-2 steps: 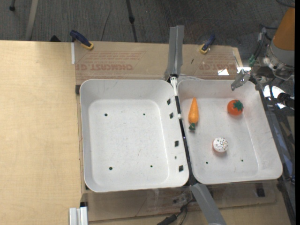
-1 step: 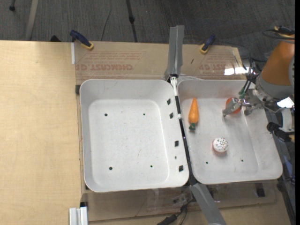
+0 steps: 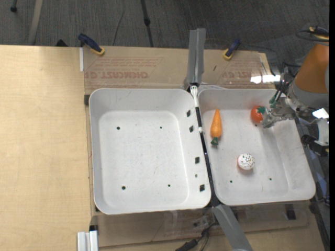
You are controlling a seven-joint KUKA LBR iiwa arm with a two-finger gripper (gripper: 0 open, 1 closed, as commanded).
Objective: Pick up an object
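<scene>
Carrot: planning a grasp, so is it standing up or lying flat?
Lying flat. The carrot rests lengthwise on the right bin floor, green end toward the camera.

My bins point(image 3: 141, 99) look like smooth, slightly glossy white plastic; the bench point(image 3: 39, 140) is pale matt wood, the backing point(image 3: 136, 69) brown cardboard

pretty clearly a robotics lab or test cell, not anyone's home. the bench point(image 3: 36, 140) is plain light wood with 2 shallow white bins point(image 3: 141, 150) sitting side by side on it, and behind the bins a sheet of cardboard point(image 3: 136, 69) is pinned down by 2 spring clamps point(image 3: 91, 44). beyond the bench's far edge there's grey carpet point(image 3: 235, 9) with thin tripod legs point(image 3: 144, 9) standing on it. right of the bins a grey arm with an orange band point(image 3: 314, 72) reaches in.
</scene>
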